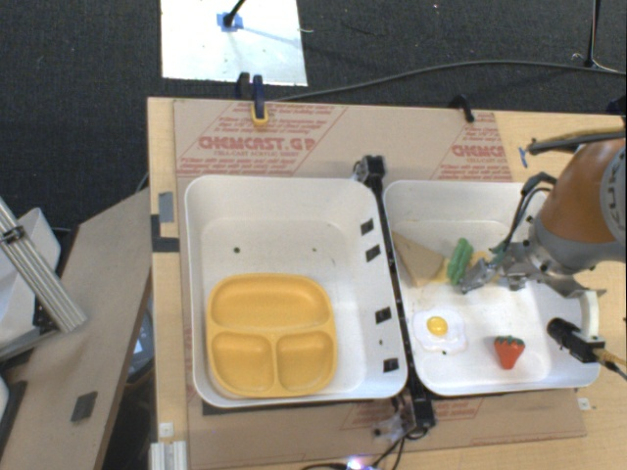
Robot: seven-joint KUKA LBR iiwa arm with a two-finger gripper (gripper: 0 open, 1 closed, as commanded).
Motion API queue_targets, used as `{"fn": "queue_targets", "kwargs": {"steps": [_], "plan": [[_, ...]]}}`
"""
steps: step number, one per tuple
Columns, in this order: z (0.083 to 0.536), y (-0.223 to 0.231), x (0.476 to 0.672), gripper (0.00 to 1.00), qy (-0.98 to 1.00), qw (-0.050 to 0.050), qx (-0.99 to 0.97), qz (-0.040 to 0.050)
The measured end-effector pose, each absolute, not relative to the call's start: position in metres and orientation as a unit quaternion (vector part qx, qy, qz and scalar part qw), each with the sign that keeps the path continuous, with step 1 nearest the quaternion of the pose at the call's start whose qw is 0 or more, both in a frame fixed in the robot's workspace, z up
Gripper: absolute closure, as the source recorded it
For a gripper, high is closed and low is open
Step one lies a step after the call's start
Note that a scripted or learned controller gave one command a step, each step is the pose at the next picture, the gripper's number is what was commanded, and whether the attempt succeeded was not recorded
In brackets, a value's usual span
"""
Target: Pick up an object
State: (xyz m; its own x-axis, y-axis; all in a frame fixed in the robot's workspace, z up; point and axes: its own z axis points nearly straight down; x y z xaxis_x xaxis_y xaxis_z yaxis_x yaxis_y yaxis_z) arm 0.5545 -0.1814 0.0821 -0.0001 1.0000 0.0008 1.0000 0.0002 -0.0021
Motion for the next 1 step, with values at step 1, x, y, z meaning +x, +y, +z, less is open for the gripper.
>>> {"fn": "queue_targets", "kwargs": {"steps": [1], "plan": [[0.0954,-0.1821,0.556,1.0,-0.707,-0.002,-0.707,-0.0006]]}}
